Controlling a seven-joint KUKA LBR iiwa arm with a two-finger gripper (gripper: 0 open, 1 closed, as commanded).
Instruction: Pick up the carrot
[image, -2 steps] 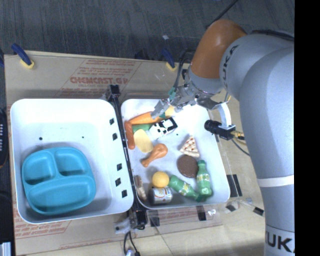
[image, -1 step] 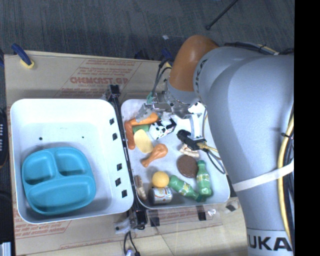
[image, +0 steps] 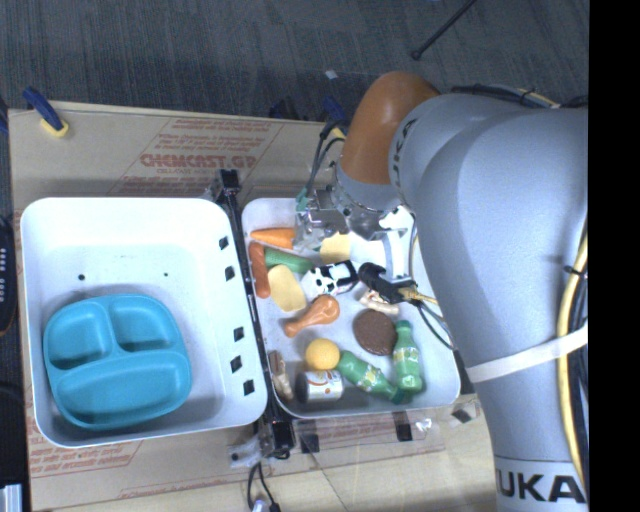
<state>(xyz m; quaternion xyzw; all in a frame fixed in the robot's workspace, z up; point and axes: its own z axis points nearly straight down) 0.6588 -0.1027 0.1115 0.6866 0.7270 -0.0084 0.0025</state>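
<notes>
The carrot (image: 272, 238), orange and tapered, lies at the far left corner of the right bin (image: 443, 372), pointing toward the divider. A green piece (image: 291, 260) lies just below it. My gripper (image: 318, 220) hangs low over the bin's far edge, right beside the carrot's thick end. Its metal wrist and cables hide the tips, and I see nothing held. The grey arm with its orange band (image: 385, 120) covers the bin's right side.
The right bin is crowded with a reddish sausage (image: 260, 272), a yellow piece (image: 287, 288), a drumstick (image: 312, 315), a cow-patterned toy (image: 330, 277), a brown cookie (image: 376, 332), green bottles (image: 405, 360), a yellow ball (image: 322, 354) and a can (image: 320, 386). The left bin (image: 120, 230) holds a blue divided plate (image: 115, 360).
</notes>
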